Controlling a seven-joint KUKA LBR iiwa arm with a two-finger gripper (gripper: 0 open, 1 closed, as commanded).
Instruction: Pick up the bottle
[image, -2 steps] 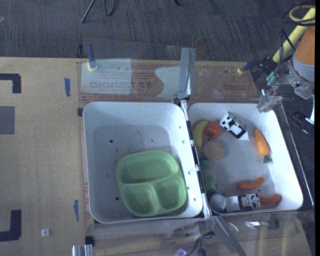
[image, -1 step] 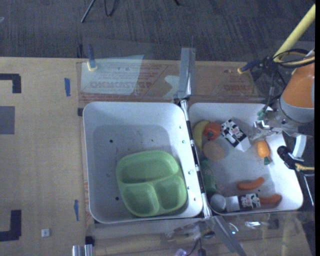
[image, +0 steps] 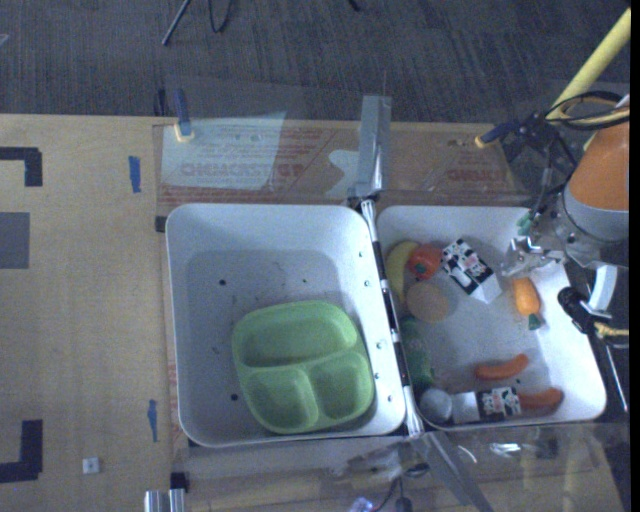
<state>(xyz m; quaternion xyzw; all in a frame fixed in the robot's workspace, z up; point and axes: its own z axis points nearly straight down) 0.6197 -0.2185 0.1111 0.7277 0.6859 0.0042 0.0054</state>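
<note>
1. In the left bin (image: 190, 250) we are seeing a green tray (image: 302, 363) lying.
2. In the right bin (image: 590, 395) the bottle (image: 478, 404) is lying on its side along the near wall, beside two sausages (image: 500, 367), a carrot (image: 526, 298), a carton (image: 468, 268) and fruit (image: 412, 262).
3. The gripper (image: 530, 255) is hanging over the right bin's far right part, near the carrot; we cannot tell how its fingers are standing.

A robotics lab: two shallow white plastic bins (image: 190, 300) sit on a tan wooden counter (image: 80, 300) marked with blue tape strips (image: 134, 174) left of them, grey carpet (image: 300, 50) beyond.
</note>
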